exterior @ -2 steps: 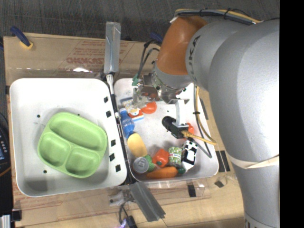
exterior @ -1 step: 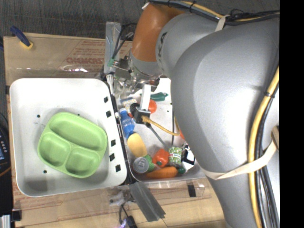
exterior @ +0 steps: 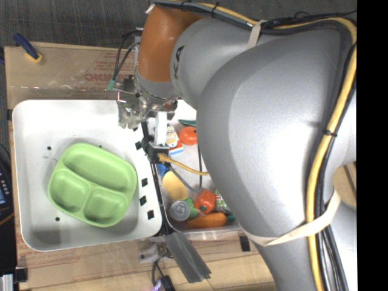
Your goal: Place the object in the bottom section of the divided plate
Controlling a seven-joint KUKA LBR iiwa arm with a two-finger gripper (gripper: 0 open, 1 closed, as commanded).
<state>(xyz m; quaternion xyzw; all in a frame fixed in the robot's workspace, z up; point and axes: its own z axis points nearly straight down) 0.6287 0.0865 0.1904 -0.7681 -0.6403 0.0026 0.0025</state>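
At the near edge of the right bin (exterior: 182,226), mostly hidden under the grey arm (exterior: 273,132), lie one carrot (exterior: 206,220), one grey can (exterior: 180,210), one red piece (exterior: 205,200), one yellow fruit (exterior: 174,187); farther back, one orange-red ball (exterior: 188,136). Which is the task's object is unclear. One green divided plate (exterior: 92,183) sits in the left bin (exterior: 36,162). The gripper (exterior: 148,123) hovers over the bins' shared wall, beyond the pile; its opening cannot be judged.

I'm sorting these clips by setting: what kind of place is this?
Probably a robot test bench: a grey arm with an orange band reaches over two shallow white plastic bins, one bearing a green divided plastic plate, the other toy food.
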